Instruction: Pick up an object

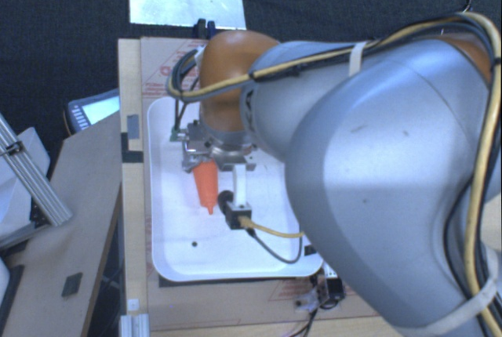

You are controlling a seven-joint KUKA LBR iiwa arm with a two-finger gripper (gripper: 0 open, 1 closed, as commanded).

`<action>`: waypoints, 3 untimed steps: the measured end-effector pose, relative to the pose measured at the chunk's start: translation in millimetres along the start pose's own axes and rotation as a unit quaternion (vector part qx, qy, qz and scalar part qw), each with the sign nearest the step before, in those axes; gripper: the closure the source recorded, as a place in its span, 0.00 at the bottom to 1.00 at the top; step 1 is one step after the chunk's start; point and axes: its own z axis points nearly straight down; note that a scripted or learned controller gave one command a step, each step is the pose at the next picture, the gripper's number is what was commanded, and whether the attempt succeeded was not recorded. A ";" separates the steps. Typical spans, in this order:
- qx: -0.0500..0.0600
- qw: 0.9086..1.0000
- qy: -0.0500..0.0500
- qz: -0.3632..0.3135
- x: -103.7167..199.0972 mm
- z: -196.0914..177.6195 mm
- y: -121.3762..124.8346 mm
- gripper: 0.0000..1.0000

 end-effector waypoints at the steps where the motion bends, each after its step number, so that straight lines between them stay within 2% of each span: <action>1: 0.000 1.000 0.001 0.001 -0.1 -10.4 0.6 1.00; 3: 0.000 1.000 0.002 0.003 -0.1 -31.1 1.7 1.00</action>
